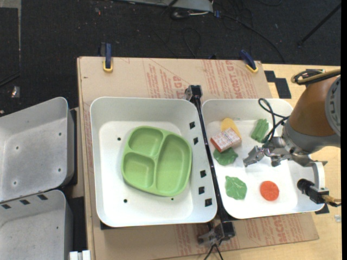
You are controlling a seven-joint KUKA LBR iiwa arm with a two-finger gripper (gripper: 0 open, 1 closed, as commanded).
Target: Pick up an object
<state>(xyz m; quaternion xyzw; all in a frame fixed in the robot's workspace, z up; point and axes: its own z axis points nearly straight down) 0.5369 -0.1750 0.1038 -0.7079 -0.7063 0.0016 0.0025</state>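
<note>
Gripper (255, 158): low over the right bin, pointing left; whether its fingers are spread or pressed together I cannot tell.
Left bin (105, 145): holds a green tray (157, 160) with three compartments.
Right bin (246, 104): box (225, 140), leaf (225, 156), lower leaf (236, 187), red ball (269, 190).
Nearest target: likely the leaf, just left of the gripper; the ball lies below it.
Writing: red print on the cardboard surface (162, 77), not readable.

Pale green divided tray (157, 160) in the white left bin (103, 118), right of the tray a red-and-white carton (225, 140), yellow piece (230, 125), green leafy pieces (235, 187), orange-red round piece (269, 190)
</note>
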